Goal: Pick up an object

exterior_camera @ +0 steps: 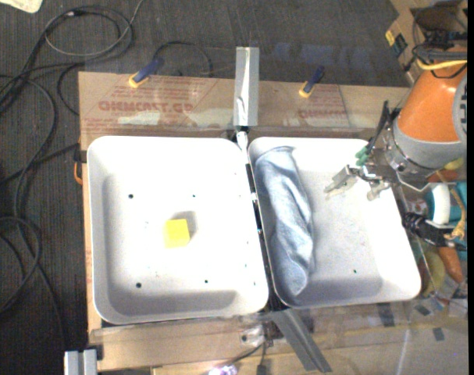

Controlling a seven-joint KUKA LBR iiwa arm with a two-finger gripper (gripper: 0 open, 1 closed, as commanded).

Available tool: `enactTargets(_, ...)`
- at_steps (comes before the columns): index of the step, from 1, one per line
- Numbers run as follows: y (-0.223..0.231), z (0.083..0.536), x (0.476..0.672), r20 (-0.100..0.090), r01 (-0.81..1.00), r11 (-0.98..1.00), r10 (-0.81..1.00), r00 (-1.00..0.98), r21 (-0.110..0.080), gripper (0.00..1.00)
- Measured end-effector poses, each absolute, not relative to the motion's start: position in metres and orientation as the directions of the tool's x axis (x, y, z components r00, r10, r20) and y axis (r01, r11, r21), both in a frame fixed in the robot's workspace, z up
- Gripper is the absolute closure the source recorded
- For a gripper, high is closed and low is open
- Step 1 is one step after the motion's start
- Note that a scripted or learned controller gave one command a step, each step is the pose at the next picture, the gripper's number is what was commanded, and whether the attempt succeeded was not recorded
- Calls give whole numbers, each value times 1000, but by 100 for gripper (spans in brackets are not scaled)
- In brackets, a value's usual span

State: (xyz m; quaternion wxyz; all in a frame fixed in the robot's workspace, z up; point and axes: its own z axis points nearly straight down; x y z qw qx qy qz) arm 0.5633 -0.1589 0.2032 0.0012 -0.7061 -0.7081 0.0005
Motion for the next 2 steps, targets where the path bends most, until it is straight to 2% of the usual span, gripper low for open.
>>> enactTargets(1, -107, 96, 597, -3, 997, 74, 997, -74, 11, 0)
enactTargets(2, -136, 94, 561, -5, 991, 133, 991, -132, 20, 0)
